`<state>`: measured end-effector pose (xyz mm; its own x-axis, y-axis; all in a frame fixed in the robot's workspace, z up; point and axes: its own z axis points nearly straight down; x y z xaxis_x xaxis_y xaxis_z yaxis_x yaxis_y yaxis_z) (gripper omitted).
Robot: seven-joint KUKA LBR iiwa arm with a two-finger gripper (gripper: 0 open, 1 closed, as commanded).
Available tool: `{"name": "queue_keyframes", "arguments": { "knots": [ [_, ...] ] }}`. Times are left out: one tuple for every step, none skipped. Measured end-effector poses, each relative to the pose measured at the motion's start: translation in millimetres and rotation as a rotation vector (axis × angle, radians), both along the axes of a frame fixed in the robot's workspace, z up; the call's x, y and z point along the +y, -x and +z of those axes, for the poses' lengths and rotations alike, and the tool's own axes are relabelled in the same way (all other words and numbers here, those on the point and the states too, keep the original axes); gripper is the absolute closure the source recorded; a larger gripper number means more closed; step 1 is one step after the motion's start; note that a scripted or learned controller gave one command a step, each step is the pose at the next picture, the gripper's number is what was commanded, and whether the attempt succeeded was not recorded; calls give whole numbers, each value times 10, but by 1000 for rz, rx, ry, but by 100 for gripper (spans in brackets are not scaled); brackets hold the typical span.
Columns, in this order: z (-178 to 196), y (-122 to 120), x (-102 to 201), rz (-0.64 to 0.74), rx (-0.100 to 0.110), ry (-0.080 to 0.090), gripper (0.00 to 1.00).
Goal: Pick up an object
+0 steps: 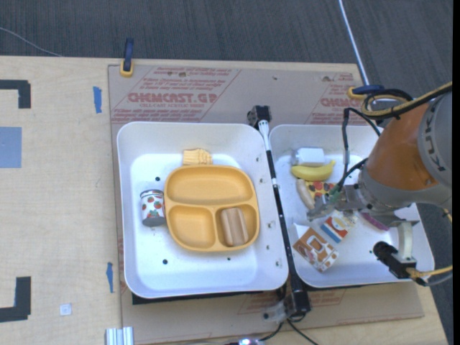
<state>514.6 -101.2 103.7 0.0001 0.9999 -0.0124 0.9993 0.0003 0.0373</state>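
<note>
The grey arm's jaws (321, 205) hang low in the right bin (424, 261) over a slice-shaped toy (310, 190); whether they grip cannot be told. A smooth banana (313, 171) and a flat carton (318, 247) lie beside them. In the left bin (133, 192), a sectioned yellow tray (208, 185) holds a sausage (232, 226).

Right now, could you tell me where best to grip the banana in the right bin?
Probably across the banana's middle, coming straight down from above. It lies flat with its length running left-right, so fingers should close front-to-back across its narrow width; neighbouring items crowd its near side.
</note>
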Motion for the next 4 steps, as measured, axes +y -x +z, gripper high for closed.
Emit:
{"name": "queue_keyframes", "arguments": {
  "knots": [
    [108, -1, -85, -9, -8, 16, 100],
    [106, 1, -83, -9, -7, 16, 0],
    [-133, 128, 63, -2, 18, -8, 0],
    [-132, 284, 66, -1, 15, -8, 0]
  ]
}}
